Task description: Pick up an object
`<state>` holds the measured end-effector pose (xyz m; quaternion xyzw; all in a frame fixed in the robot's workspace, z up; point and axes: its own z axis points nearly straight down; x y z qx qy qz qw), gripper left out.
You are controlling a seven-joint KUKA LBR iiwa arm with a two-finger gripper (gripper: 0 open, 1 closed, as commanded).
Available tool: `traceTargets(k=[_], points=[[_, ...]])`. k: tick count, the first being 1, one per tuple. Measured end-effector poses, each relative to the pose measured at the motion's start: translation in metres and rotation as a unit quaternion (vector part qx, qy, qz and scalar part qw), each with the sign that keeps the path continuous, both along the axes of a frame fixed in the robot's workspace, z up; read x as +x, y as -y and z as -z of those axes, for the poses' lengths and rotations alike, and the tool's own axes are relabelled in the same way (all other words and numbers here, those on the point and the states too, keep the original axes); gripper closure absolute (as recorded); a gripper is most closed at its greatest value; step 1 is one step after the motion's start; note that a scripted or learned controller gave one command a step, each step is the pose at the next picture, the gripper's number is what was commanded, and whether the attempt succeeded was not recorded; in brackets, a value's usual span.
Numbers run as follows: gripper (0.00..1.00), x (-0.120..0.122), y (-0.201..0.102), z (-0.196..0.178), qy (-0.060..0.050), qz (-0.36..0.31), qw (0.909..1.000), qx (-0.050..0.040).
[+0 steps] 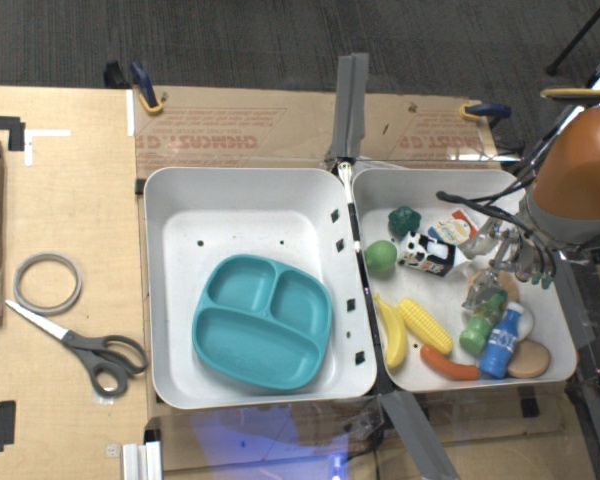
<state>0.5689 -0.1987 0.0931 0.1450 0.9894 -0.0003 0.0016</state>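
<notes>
I see the gripper (500, 268) hanging over the right bin (555, 313), though I cannot tell its grip, so I would drop straight onto the blue bottle (500, 340) just beside the green toy (474, 334).

Two white bins (242, 190) sit on tan cardboard printed with red lettering; the left one holds a teal divided plate (263, 321). In the right bin, a green ball (380, 257) lies at nine o'clock, with a black-and-white cow toy (424, 254) beside it, while yellow corn (423, 325), a yellow banana (391, 333), an orange carrot (448, 366) and a blue bottle (501, 341) lie toward six. Grey-handled scissors (88, 347) rest on the pale wooden bench.
</notes>
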Motion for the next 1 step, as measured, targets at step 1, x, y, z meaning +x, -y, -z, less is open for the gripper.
traceTargets(k=[1], points=[[1.0,0.002,-0.0012,-0.0107,0.003,-0.002,1.0,-0.0009]])
